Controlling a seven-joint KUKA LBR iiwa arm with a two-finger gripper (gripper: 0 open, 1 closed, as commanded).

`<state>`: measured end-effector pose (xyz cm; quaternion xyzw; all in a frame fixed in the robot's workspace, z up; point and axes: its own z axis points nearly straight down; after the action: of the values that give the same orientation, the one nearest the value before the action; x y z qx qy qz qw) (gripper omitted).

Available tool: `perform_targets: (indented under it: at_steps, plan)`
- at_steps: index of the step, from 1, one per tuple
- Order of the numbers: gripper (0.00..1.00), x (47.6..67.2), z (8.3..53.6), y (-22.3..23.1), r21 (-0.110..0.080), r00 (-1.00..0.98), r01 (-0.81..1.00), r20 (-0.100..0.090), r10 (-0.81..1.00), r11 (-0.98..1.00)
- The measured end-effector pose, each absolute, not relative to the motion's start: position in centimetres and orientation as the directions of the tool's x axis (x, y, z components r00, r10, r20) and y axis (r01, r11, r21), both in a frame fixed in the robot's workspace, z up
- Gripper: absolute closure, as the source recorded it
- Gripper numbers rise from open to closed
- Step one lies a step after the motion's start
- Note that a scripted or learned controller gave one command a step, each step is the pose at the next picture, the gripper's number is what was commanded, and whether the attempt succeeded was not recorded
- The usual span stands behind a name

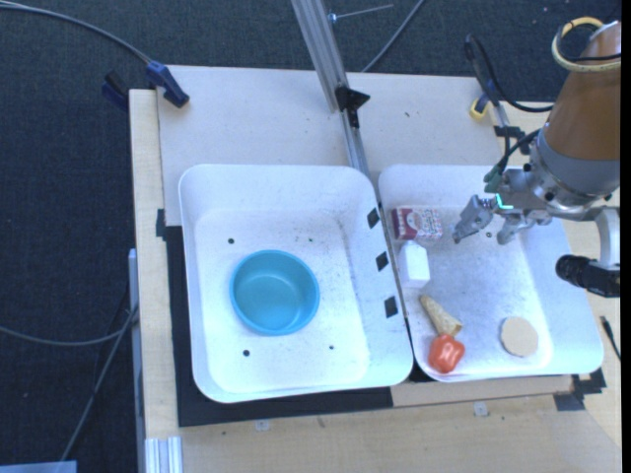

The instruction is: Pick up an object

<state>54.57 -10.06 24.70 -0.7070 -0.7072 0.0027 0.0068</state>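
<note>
Red pepper at front edge; tool open, holding nothing.

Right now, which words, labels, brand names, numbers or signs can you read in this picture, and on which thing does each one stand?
No text can be read here.
Small maroon and white carton in the right bin: it carries print, too blurred to read.
White block beside it: no marks visible.
Blue bowl, left bin, bench top: no writing.
</note>
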Motion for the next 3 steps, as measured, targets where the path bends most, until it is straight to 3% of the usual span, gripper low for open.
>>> perform_targets:
  at_steps: [1,3]
  plan:
    - [0.0,54.6,24.9,-10.1,-0.009,0.0,1.0,0.006,1.0,0.001]
    - [0.0,54.3,14.3,-10.7,-0.019,0.002,1.0,0.007,1.0,-0.001]
